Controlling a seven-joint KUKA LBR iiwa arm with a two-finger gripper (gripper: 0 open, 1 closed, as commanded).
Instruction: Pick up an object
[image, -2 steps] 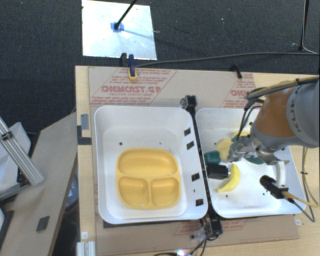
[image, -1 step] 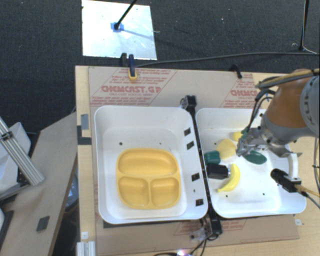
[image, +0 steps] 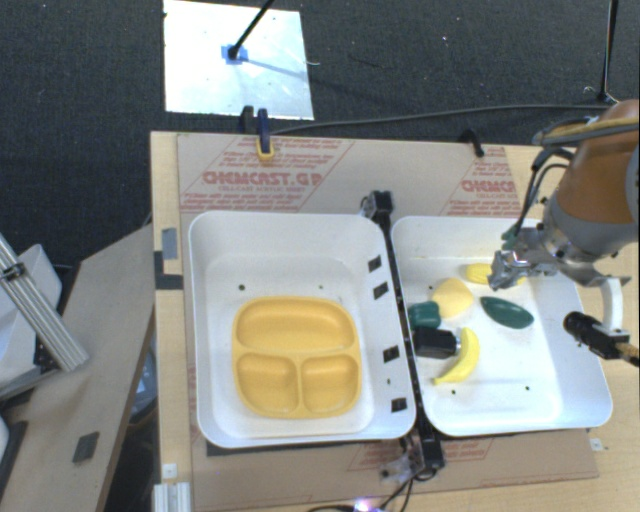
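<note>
Camera view: two-finger gripper (image: 508, 266) over the right white bin (image: 560, 405); whether it grips cannot be told. Just beside it, a small yellow piece (image: 478, 273); below, dark green leaf-shaped object (image: 507, 313); lower left, yellow plastic banana (image: 460, 359).

Dark carpet (image: 80, 90) surrounds the wooden bench (image: 330, 165); a shiny metal sheet (image: 237, 60) lies on the floor behind it.

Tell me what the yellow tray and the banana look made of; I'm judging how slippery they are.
Yellow tray: likely moulded plastic, matte, with smooth rounded compartments. Banana: probably a plastic toy, with uniform colour and a slight sheen, though the material is uncertain.
</note>
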